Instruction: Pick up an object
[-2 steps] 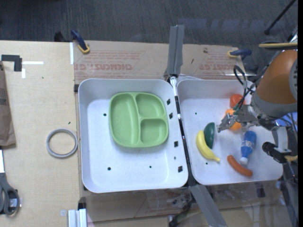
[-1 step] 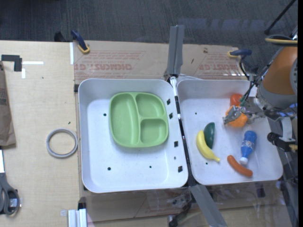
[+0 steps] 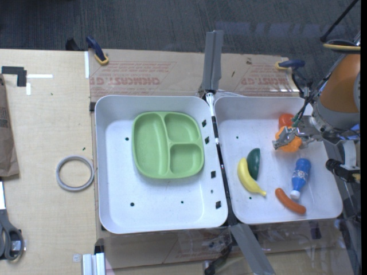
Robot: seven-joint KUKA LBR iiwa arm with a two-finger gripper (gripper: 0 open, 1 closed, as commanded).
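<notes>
The right bin [image 3: 229, 153] holds several toys. At its far right an orange round piece [image 3: 292, 145] lies with a red-orange piece [image 3: 285, 121] just behind it. My gripper [image 3: 284, 138] hangs low over the orange piece's left side, reaching in from the right, and it hides part of that piece. Toward the front of the bin lie a yellow banana [image 3: 250, 179], a dark green oval piece [image 3: 253, 161] touching the banana, a blue bottle [image 3: 300, 177] and an orange-red sausage [image 3: 289, 201].
A green divided plate [image 3: 168, 145] lies in the left bin [image 3: 114, 171]. On the bench to the left are a grey tape ring [image 3: 75, 172], scissors [image 3: 8, 242] and a brown bag [image 3: 6, 130]. A grey divider bar [image 3: 212, 62] stands behind the two bins.
</notes>
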